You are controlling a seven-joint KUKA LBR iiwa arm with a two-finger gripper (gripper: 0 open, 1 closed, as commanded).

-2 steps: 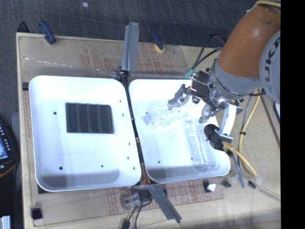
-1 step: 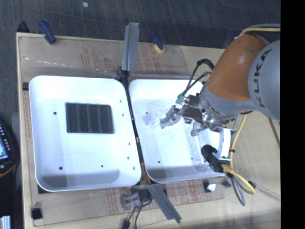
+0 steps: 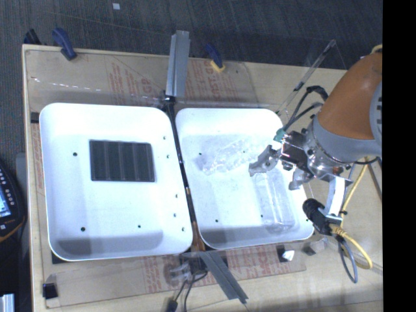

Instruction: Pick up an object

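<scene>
The arm (image 3: 351,103) comes in from the right edge of the frame, its orange band filling the upper right, and its wrist hangs over the right rim of the right bin (image 3: 195,194). The gripper (image 3: 276,164) sits at the right-centre of the frame, above the right half of that bin. One grey finger (image 3: 262,161) juts toward the left over the bin floor; a second metal piece shows just to the right and a little lower. How far the gripper is spread cannot be told from this angle, since cables and the wrist body crowd the parts together. Nothing plainly lies between its parts.

Two see-through plastic things lie in the right bin. A crumpled clear piece (image 3: 224,153) rests in the upper middle of the bin, to the left of the gripper and near the finger's tip; whether they touch cannot be told. A clear oblong container (image 3: 276,203) lies along the bin's right side, directly below the gripper in the frame, reaching toward the lower right corner.

The left bin (image 3: 58,174) fills the left half of the frame and carries a dark ribbed rectangular object (image 3: 122,160) lying flat in its upper middle, well apart from the gripper. Both bins rest side by side on the table (image 3: 97,77), touching along their inner rims.
</scene>
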